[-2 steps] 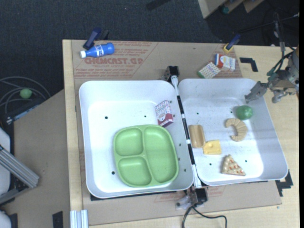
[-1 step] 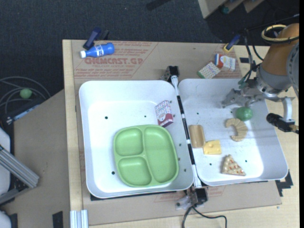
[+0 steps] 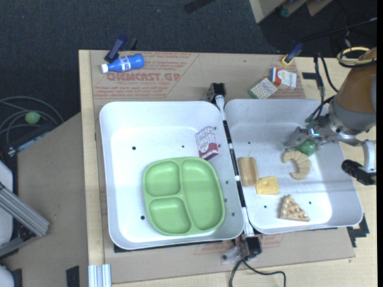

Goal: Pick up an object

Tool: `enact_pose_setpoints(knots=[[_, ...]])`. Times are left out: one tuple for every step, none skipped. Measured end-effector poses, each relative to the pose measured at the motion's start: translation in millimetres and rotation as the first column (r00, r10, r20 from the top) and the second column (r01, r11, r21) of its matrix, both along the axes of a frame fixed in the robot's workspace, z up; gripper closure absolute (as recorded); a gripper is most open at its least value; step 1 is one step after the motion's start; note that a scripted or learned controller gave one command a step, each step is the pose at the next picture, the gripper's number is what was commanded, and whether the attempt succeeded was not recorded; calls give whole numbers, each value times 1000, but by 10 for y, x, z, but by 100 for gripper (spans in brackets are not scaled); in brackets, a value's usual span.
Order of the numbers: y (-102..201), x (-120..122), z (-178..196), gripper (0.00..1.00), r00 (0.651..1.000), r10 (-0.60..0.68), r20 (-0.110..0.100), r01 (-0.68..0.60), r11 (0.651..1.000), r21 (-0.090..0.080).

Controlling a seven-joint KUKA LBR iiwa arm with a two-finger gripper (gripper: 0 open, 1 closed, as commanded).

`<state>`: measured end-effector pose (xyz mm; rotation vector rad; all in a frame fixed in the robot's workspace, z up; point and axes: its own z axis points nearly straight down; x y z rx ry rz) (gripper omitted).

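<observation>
My gripper [image 3: 303, 140] is low in the right bin [image 3: 335, 217], near its back right, with its fingers spread open. A small green object [image 3: 309, 147] lies just below the fingers, touching a tan croissant [image 3: 298, 162] in front of it. Nothing is lifted or clearly pinched. Further left in the same bin lie a tan bread piece [image 3: 248, 170] and a yellow cheese wedge [image 3: 267, 186]. A pizza slice [image 3: 292, 209] sits near the front. The grey arm with its orange band [image 3: 358, 88] comes in from the right.
The left bin [image 3: 119, 160] holds a green divided plate [image 3: 182, 195] and a small red-and-white carton [image 3: 206, 142] by the divider. Behind the bins on the bench lie a blue-and-white bottle [image 3: 122, 63] and small boxes [image 3: 274, 82].
</observation>
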<state>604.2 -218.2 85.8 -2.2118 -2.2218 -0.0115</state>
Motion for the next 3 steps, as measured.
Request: enact_pose_setpoints(knots=[[-38,-8,95,100,1000,-2,1,2,1000,-8],[504,-831,485,100,1000,-4,-2,4,1000,-9],[1519,-1028,988,100,1000,-2,-1,2,1000,-8]])
